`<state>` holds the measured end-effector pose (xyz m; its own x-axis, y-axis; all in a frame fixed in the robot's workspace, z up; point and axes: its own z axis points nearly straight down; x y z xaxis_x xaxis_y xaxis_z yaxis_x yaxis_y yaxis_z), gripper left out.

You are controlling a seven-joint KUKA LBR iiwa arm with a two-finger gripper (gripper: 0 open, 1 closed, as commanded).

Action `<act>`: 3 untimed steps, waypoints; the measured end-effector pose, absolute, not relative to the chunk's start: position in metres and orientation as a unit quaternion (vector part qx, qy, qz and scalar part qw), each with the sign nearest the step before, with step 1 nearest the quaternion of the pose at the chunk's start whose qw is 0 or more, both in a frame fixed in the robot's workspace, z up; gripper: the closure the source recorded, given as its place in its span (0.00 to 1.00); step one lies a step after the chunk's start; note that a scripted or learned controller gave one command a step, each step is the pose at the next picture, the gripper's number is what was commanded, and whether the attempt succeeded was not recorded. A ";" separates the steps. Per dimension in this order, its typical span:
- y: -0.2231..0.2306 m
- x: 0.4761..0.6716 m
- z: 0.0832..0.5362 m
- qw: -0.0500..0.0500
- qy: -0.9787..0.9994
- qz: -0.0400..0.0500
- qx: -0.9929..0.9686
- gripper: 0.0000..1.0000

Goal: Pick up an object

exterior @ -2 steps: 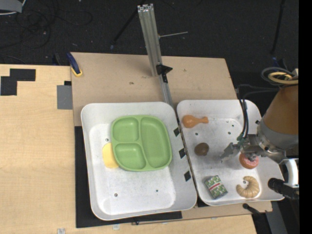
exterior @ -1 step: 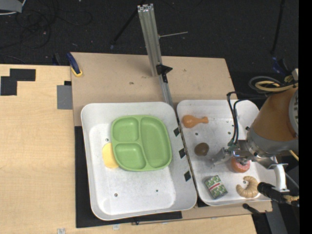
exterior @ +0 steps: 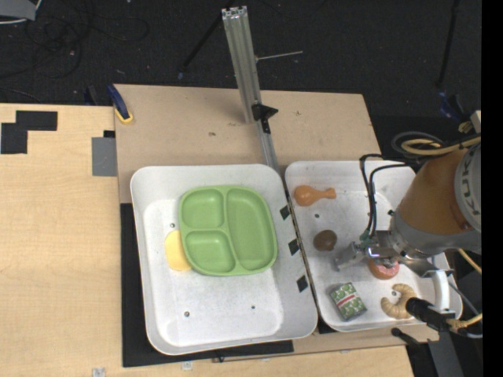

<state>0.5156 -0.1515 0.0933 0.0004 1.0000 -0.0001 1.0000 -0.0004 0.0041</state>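
Now the pincer [exterior: 376, 251] hangs low just over a reddish object [exterior: 383, 270]; I cannot tell its state. Next: descend, close, lift.

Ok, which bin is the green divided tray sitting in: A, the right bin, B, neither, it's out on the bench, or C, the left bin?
C: the green divided tray lies inside the left bin, partly covering a yellow object at its left side.
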 end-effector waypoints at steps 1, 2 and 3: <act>-0.160 0.519 0.107 0.015 0.704 0.001 0.710 1.00; -0.155 0.521 0.169 0.001 0.708 0.001 0.707 1.00; -0.157 0.529 0.229 0.002 0.708 0.001 0.707 1.00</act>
